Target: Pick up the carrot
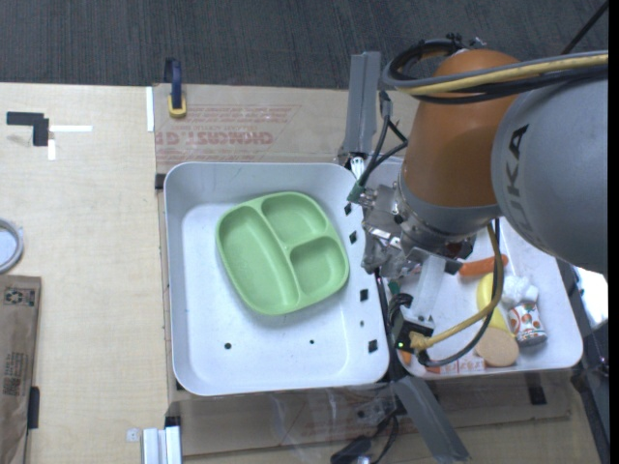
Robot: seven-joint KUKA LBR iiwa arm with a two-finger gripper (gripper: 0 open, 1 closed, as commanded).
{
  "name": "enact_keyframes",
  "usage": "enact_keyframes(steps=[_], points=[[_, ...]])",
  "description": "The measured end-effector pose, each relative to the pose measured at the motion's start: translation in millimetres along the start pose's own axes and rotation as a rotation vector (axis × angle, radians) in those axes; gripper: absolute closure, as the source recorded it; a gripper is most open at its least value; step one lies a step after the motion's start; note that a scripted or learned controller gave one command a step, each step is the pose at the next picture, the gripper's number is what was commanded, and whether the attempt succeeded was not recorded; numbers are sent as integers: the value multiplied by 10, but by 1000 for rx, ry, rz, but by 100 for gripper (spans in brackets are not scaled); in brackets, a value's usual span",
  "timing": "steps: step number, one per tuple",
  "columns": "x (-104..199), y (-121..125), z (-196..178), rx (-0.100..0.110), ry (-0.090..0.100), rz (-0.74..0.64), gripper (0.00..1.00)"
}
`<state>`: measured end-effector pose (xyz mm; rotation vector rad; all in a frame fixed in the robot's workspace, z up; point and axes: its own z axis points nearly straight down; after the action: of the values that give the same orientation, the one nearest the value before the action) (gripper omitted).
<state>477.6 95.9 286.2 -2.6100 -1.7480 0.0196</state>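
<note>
At far left on the pale wooden bench point(87, 259): part of a tape roll point(5, 245) at the edge, with a brown paper packet point(19, 332) just below it. Higher up, a black L-shaped marker point(29, 124). Further right, at the bench's back edge, a small blue-and-yellow clamp point(174, 90).

Next, the left bin point(176, 259) — white and shallow, holding a green divided plate point(282, 251) with three compartments, lying flat and slightly turned near the bin's middle. A few small dark specks scattered over the bin floor in front of the plate.

Over the seam between the two bins, the gripper point(387, 249), hanging beneath the arm's orange band point(459, 133) and largely hidden by the wrist housing. Grip state not discernible from this angle. Nothing visibly held. Dark and yellow cables looping off the wrist, one yellow cable point(455, 329) trailing down across the right bin.

In the right bin point(546, 361), partly covered by the grey arm point(561, 162): the carrot point(481, 266) — orange, lying on the bin floor just right of the gripper, its left end tucked under the wrist. In front of it a yellow item point(484, 303), then a small white bottle point(522, 319) with a red label, and a tan round piece point(499, 350) near the front rim.
</note>
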Motion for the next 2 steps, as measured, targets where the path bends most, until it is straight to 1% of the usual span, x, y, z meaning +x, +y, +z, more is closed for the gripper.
enact_keyframes(steps=[2], points=[[-13, 10, -153, 6, -10, -3, 100]])
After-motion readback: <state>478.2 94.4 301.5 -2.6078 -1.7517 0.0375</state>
